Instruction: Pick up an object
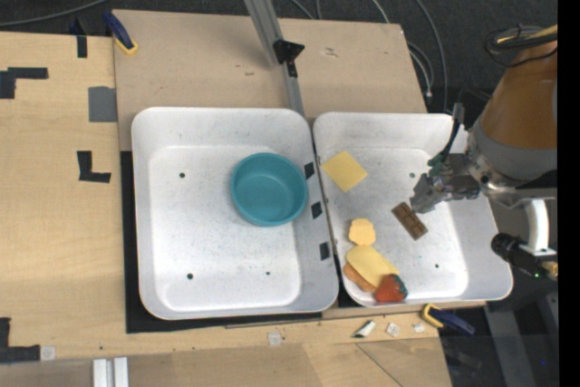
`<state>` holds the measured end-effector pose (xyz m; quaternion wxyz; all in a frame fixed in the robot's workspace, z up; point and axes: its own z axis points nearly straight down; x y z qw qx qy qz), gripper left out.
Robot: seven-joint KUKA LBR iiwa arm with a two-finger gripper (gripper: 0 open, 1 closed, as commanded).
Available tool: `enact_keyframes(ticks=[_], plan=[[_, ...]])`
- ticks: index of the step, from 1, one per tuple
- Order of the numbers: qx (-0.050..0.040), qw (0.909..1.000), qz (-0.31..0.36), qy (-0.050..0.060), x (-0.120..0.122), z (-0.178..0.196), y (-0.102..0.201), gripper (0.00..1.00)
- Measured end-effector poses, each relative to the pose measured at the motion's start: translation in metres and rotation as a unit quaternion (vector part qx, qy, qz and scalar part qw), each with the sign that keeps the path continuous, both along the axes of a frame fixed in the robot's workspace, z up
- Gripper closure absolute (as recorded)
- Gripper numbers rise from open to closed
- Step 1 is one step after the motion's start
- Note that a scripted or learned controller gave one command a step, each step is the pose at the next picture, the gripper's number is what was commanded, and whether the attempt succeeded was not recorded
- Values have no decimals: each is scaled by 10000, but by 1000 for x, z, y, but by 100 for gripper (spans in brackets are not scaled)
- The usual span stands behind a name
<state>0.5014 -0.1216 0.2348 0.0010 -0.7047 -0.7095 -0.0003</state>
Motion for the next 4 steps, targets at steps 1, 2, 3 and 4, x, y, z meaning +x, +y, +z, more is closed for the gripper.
enact_keyframes(ticks=[1,2,3,4], plan=[[-1,10000,2,1,14,8,51,100],[-1,10000,2,7,28,-2,111,100],[-2,10000,3,9,27,0,163,100],[-6,10000,-1,10,37,-14,216,100]])
